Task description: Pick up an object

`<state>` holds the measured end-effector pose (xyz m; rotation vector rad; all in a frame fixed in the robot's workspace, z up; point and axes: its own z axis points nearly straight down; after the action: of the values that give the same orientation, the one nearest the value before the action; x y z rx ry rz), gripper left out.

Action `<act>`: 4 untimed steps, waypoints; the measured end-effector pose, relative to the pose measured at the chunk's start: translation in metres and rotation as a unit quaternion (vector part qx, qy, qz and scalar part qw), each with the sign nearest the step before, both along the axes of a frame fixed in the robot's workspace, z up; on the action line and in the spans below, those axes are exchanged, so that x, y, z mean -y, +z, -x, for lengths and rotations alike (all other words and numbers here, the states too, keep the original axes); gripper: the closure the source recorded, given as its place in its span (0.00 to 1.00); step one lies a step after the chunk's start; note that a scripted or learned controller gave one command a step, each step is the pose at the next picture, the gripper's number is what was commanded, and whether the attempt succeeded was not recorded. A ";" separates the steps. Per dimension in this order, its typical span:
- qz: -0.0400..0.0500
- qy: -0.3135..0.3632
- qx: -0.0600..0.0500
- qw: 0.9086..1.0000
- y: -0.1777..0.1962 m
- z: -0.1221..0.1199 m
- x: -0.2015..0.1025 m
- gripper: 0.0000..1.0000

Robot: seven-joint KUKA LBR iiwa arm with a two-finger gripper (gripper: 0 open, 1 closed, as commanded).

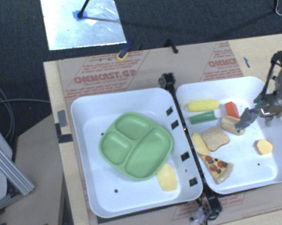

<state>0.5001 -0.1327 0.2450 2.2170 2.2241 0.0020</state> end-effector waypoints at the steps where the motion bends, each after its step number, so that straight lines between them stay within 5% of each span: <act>1: -0.002 -0.001 -0.007 1.000 -0.149 0.017 -0.024 0.00; 2: -0.002 0.005 0.004 1.000 -0.056 0.011 -0.101 0.00; 3: -0.003 0.006 0.001 1.000 -0.061 -0.010 -0.207 0.00; 4: -0.002 0.004 0.002 1.000 -0.164 -0.059 -0.292 0.00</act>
<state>0.5590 0.1591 0.0814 2.2071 2.2330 0.0106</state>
